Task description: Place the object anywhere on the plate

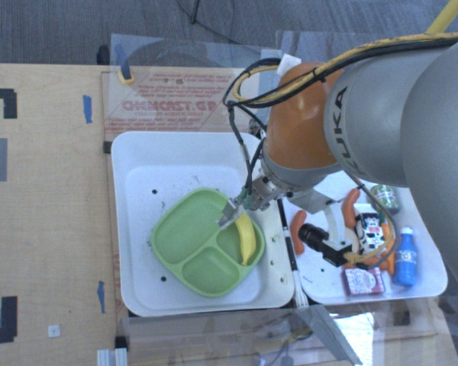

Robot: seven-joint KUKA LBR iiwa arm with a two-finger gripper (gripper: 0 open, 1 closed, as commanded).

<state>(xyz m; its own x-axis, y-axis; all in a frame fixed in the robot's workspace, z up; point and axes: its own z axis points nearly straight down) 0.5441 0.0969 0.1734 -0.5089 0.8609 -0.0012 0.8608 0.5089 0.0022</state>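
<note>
A: Green plastic plate (202,242) with three compartments sits in the left white bin (137,166). A yellow banana (246,239) lies in the plate's right-hand compartment, near its rim.

B: And the gripper?

A: From the fixed camera above, the gripper (230,216) points down at the banana's upper end, its tip touching or just above it. I cannot tell how far it is open, or whether it grips the banana.

B: Why there?

A: Likely because the banana is being set down; it already rests within the plate. The right bin (320,284) holds a blue bottle (405,259) and other small items.
</note>
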